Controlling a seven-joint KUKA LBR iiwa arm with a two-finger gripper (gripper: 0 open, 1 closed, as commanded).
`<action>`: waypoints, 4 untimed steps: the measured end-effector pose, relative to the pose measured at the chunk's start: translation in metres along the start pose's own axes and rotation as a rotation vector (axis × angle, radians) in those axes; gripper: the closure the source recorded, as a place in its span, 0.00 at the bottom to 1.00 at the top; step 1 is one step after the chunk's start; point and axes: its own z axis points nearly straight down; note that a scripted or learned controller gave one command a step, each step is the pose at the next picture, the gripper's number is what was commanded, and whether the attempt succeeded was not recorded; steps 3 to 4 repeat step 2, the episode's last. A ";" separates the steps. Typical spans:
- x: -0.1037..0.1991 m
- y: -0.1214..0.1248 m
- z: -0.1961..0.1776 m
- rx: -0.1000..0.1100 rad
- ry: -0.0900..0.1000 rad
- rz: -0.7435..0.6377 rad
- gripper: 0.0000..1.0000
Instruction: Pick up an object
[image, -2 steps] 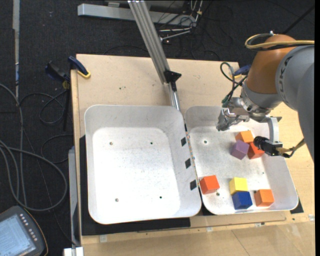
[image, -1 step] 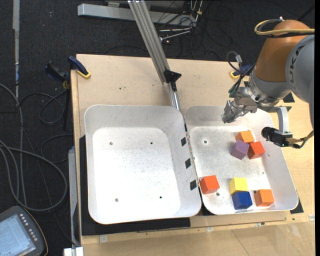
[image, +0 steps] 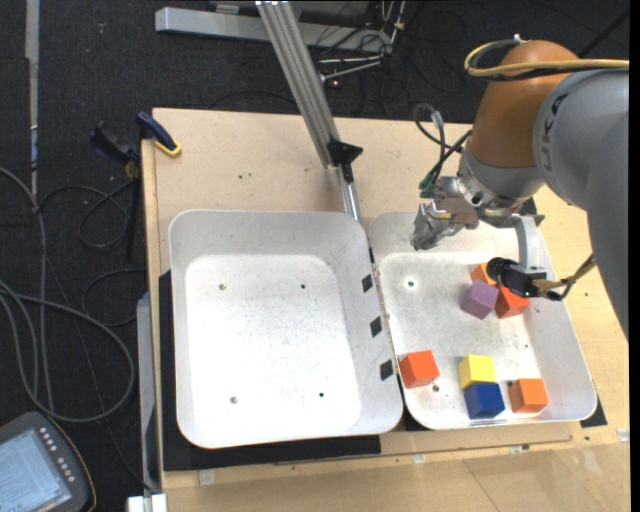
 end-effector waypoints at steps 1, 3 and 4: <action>0.060 -0.016 -0.007 0.000 0.001 -0.001 1.00; 0.115 -0.017 -0.007 0.000 0.000 -0.001 1.00; 0.115 -0.017 -0.007 0.000 0.000 -0.001 1.00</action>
